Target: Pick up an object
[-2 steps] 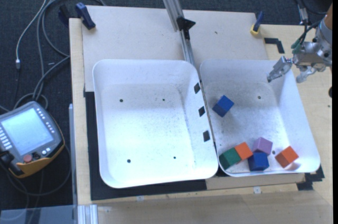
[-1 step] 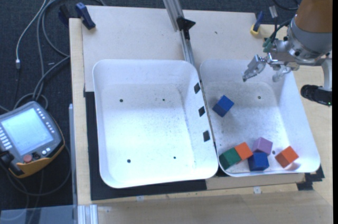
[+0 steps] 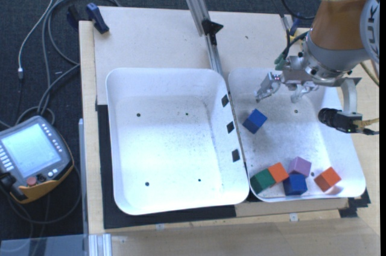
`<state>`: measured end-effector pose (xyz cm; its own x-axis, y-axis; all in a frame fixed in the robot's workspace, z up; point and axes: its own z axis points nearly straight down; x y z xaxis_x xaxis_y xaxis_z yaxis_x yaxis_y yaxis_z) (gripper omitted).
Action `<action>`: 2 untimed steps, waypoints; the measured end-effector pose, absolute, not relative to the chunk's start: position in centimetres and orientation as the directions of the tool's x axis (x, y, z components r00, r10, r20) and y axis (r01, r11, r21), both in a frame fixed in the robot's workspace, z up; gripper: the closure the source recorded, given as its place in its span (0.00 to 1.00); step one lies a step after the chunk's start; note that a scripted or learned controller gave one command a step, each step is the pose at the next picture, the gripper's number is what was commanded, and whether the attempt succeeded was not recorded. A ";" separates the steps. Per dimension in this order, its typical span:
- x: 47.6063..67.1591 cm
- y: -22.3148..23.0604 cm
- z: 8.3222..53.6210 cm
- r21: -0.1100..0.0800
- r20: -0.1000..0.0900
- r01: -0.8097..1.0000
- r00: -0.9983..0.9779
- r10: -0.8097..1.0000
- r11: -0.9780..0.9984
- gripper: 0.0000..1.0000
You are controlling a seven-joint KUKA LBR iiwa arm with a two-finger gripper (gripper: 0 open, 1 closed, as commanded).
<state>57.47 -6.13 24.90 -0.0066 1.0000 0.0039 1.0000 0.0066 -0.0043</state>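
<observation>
Blue cube below arm (right bin)

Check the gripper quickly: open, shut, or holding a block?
Gripper: open, nothing between its fingers; it hangs over the right bin, up and to the right of the lone blue block.

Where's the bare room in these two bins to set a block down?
Left bin: its whole floor is bare. Right bin: free in the middle, between the lone blue cube and the front cluster. Crowded along the front wall: green cube, orange cube, purple cube. The tool hangs over the back.
</observation>
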 end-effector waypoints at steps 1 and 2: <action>54.6 -9.5 10.9 -0.011 0.002 1.000 0.003 1.000 -0.003 0.00; 61.7 -8.7 10.0 0.005 -0.001 1.000 -0.003 1.000 0.003 0.00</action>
